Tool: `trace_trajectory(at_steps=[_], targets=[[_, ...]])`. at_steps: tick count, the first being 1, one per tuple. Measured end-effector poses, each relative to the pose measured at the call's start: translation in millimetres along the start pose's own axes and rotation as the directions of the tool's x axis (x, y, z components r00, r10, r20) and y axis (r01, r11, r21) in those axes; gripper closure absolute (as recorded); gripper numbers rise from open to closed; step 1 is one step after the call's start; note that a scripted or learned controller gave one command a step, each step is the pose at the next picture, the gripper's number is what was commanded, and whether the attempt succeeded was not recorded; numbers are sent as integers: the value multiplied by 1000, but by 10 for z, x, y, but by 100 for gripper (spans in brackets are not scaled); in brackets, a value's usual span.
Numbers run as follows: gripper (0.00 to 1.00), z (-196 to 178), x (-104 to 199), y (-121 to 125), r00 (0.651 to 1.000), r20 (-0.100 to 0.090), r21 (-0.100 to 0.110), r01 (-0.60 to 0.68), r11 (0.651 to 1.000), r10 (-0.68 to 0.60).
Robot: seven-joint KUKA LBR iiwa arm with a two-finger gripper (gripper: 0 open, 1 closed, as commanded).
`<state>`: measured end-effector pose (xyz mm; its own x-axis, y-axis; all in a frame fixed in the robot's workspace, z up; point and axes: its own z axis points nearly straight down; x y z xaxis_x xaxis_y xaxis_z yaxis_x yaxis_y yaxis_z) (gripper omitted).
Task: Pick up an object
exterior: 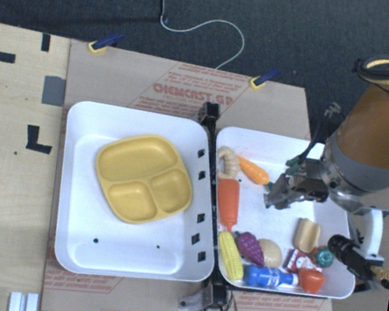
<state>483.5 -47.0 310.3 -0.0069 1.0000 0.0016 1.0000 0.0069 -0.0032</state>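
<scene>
End effector [276, 196] hangs over the right bin [295, 149], can't tell how far open it is, nothing visibly in it. Small carrot [254, 171] just up-left of it, toy food below it, yellow plate [145, 178] far left.

Hand [277, 194] fingers' state unclear.

Bench [2, 156] with two white bins [69, 241]
</scene>
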Motion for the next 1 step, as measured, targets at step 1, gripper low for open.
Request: trace_trajectory(at_steps=[1], targets=[[100, -328, 595, 5, 1000, 1, -4, 0, 1000, 0]])
